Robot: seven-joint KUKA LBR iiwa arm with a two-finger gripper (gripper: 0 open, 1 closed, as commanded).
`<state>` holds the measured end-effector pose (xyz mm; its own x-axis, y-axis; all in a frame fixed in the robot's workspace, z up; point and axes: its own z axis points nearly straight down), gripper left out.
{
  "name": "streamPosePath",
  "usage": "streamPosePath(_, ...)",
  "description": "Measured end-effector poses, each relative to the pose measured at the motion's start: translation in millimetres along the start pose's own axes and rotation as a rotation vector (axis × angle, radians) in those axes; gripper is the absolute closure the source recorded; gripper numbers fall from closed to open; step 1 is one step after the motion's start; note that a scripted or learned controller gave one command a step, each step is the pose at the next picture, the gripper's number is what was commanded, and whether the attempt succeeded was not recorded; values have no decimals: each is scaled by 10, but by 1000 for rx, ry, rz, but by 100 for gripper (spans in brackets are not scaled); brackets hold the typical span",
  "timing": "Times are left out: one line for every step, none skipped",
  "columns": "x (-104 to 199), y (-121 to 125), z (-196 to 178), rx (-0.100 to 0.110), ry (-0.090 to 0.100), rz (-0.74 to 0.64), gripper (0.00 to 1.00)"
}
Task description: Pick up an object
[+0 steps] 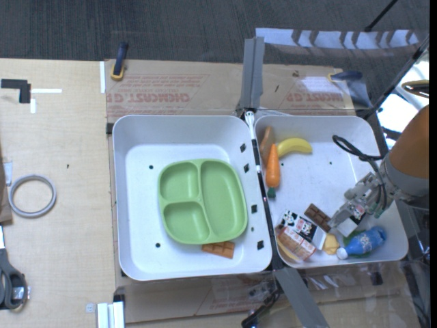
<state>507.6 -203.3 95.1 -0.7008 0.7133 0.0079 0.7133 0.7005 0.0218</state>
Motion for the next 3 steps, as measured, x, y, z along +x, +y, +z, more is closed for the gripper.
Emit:
streamPosePath(289, 260, 22, 18, -12, 100, 0)
streamPosePath(499, 1013, 40, 17, -14, 322, 0)
streamPosePath(-320, 1708, 56, 47, 9, 200, 0)
